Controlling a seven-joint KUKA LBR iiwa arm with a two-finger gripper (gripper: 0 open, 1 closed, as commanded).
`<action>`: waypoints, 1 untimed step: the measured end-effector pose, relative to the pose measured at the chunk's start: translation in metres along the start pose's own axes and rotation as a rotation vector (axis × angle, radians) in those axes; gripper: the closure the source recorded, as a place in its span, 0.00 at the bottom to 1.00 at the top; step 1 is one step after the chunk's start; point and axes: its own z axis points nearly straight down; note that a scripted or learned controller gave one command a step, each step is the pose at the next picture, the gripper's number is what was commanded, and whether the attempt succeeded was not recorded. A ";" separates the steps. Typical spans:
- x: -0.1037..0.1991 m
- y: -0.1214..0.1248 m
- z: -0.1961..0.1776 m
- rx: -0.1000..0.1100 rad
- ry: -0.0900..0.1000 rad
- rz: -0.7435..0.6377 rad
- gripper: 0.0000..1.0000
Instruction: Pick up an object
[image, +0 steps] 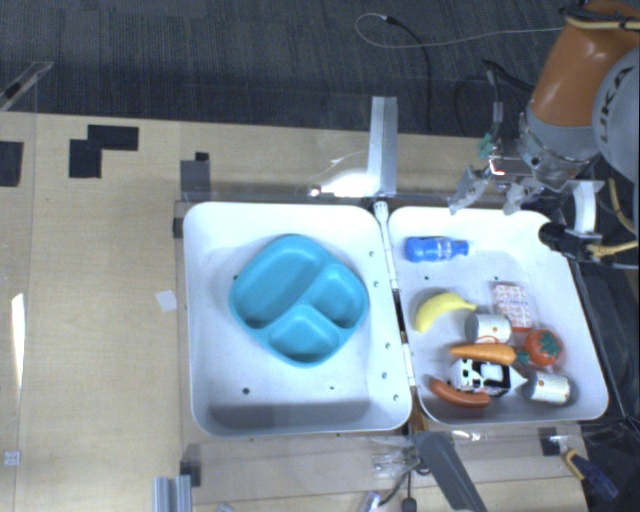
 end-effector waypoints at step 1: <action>0.008 0.001 0.142 -0.005 -0.001 -0.091 0.00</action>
